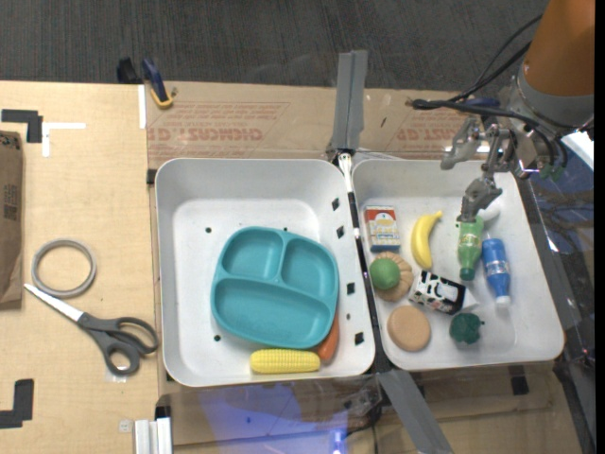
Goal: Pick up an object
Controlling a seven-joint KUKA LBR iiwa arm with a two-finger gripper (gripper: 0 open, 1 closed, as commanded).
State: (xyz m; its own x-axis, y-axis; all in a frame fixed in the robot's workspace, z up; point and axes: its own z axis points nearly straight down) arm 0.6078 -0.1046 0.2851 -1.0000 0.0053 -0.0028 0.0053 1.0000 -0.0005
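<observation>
A green bottle (470,246) stands on end in the right bin (539,343), toward that bin's 2 o'clock corner, its long axis running 12 to 6 o'clock in the slanted view, cap end at 12. The end effector (475,202) hangs at the bottle's cap; whether its fingers are parted or closed on the cap cannot be told from this angle.

Just at the bottle's 3 o'clock lies a blue bottle (496,270) with a white label, long axis also near 12 to 6; its print is too small to read. At the green bottle's 9 o'clock a banana (424,237) curves along the same line, and beyond it a small red-and-white carton (382,228) lies flat, its lettering unreadable. Lower in the bin sit a green ball-shaped fruit (384,273), a black-and-white toy (439,293), a tan round disc (409,328) and a dark green piece (465,327).

The left bin (180,206) holds a teal divided plate (275,288), with a corn cob (285,360) at its 6 o'clock and an orange carrot (329,343) tucked beside it.

At 12 o'clock from the bins, flattened cardboard (246,126) bears red lettering, seen upside down, that appears to read "CHEWY" on each panel. On the worktop (76,197) at 9 o'clock lie a tape roll (63,267) and grey-handled scissors (99,330), blades pointing toward 10 o'clock.
</observation>
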